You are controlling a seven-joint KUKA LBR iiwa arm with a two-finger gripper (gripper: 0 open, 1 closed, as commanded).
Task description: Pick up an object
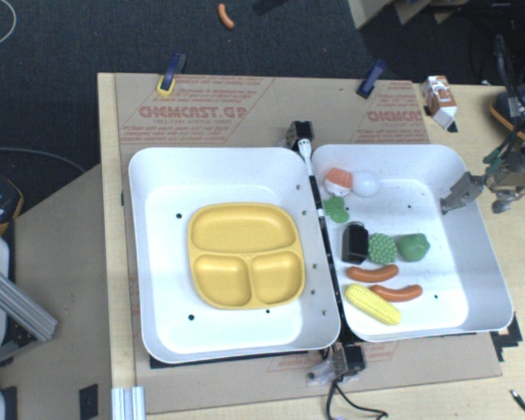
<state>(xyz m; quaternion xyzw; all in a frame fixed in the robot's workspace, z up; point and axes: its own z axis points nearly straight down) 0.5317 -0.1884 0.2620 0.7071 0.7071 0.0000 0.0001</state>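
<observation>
The right bin (481,261) holds several toy foods: a red and white piece (338,180), a white ball (365,183), a green piece (336,210), a black block (355,242), a green broccoli (382,248), a green pepper (413,247), two sausages (373,273) (397,293) and a yellow corn cob (373,304). My gripper (483,198) hangs over the bin's right rim, well to the right of the pepper. It is open, with nothing between its fingers.
The left bin (157,234) holds a yellow divided plate (245,255). A black divider strip (319,226) runs between the bins. Clamps sit at the board's back edge, and a small orange and white object (439,100) lies at the back right.
</observation>
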